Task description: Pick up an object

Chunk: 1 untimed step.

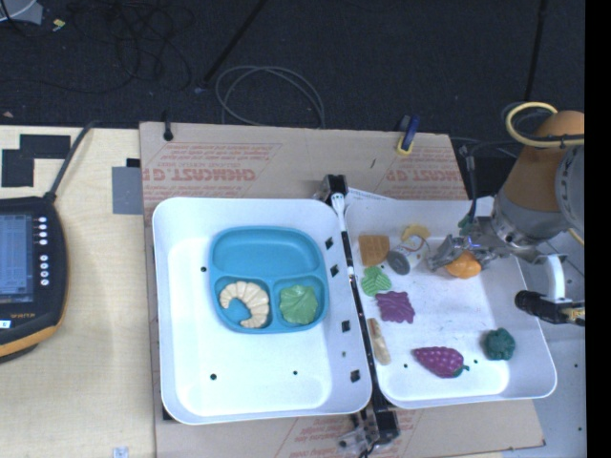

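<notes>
Your gripper [456,254] sits low in the right bin [535,375], against the orange toy [465,267] near its far edge; I cannot tell its state. The toy looks light, rigid and rounded, probably slippery: take it across its middle.

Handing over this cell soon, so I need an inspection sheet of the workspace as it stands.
Surface: two white bins on cardboard.
Job's things: right bin holds orange piece, purple grapes, dark green lump, purple leaf.
Clutter: left bin has blue tray with croissant and lettuce.
Grippers: hand low beside the orange piece; grip unclear.
Cables: loops behind the bench.
Surroundings: pendant at left.
</notes>
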Available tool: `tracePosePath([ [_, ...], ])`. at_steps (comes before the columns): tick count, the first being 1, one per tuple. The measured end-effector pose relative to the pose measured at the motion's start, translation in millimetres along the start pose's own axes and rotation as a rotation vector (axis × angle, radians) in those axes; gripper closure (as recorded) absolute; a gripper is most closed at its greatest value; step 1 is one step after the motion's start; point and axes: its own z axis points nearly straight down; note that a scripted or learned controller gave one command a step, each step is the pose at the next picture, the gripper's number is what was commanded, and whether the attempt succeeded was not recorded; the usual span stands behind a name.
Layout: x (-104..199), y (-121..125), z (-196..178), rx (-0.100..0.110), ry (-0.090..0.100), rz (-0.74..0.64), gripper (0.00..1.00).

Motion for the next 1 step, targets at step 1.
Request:
tracePosePath([
  [1,70.4,21.0,-65.3,-0.006,0.0,-0.005,1.0],
])
